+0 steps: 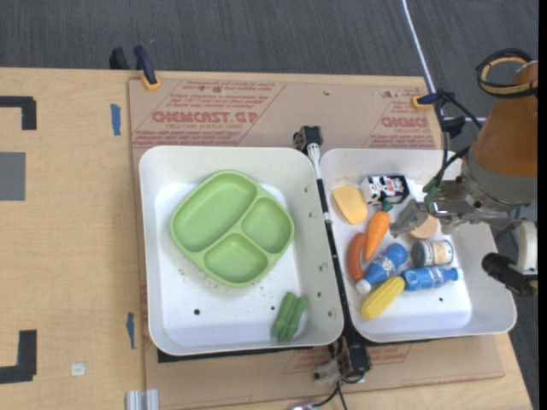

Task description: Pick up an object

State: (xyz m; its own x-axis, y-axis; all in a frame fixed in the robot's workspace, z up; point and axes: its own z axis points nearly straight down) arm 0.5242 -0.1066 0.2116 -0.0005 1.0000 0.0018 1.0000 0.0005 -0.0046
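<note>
Counting things: two white bins side by side on the table [68, 254], so here's the tally.
Left bin [162, 314]: two things. One green three-section plate [232, 227] sitting toward the middle, and one green pickle-looking veggie [290, 316] near the front right corner, well apart from the plate.
Right bin [487, 310]: looks like eight or nine toys, all crowded into the left half.
Yellow-ish slice: one pale yellow wedge [348, 203] near the back left.
Cow-print item: one black and white carton thing [385, 187] just beside the wedge.
Carrots: one orange carrot [375, 233] plus one darker orange-red piece [355, 257] right alongside it, touching as far as I can tell.
Blue bottles: two, one with a white cap [384, 266] and one lying flat [431, 278] near the front.
Corn: one yellow cob [381, 298] at the front, just beside both bottles.
Can: one small tin [432, 252] just behind the flat bottle.
Arm: one grey arm with an orange band [506, 148] coming in from the right.
Pincer [416, 218]: down over the right bin, right next to the carrot and the tin. Honestly can't tell how far apart it's spread or whether anything is caught in it, too murky there.
</note>
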